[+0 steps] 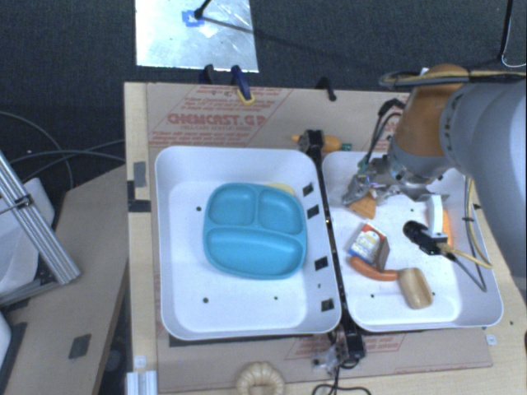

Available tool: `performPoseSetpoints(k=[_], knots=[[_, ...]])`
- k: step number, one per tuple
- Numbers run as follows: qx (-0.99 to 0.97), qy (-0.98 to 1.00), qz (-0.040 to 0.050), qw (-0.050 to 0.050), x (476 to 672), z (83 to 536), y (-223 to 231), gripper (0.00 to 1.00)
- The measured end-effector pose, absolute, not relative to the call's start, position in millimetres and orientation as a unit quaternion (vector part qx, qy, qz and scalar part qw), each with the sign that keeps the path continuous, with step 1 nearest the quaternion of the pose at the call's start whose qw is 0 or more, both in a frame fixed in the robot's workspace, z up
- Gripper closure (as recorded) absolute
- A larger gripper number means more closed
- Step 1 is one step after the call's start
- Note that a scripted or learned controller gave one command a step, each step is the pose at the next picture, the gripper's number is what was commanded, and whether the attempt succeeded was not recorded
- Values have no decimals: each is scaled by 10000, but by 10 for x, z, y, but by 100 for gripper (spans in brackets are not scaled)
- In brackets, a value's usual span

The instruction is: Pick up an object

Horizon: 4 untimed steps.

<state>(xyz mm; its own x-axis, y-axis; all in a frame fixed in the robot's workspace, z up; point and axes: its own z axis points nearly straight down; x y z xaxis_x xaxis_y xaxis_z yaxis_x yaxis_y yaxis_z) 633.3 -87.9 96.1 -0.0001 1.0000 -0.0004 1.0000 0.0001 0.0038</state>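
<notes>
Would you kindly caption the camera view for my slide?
Pincer over the right bin; blue plate lies in the left bin.

Grey arm [487,126] reaching in from the right, orange band [424,122] near its end, gripper [362,191] pointed down-left

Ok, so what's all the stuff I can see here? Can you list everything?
left bin: one, white, left on the bench
right bin: one, white, beside it
divided plate: one, blue, in left bin
wedge: one, orange, right bin, under the pincer
small box: one, multicoloured, middle of right bin
sausage: one, orange-red, right bin, by the box
roll: one, tan, right bin, front
clamp: one, blue, behind the bins
arm: one, grey and orange, from right
pincer: one, metal, over the wedge
</notes>
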Motion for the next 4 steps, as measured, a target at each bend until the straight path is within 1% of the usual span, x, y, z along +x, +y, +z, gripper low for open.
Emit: performPoseSetpoints(k=[1,2,3,4], knots=[[7075,7067,18,22,6269,1465,-937,100],[7054,7088,24,27,6342,1932,-892,100],[7053,7089,19,18,6356,2268,-889,100],[7044,7098,8,1,6193,2319,-565,100]])
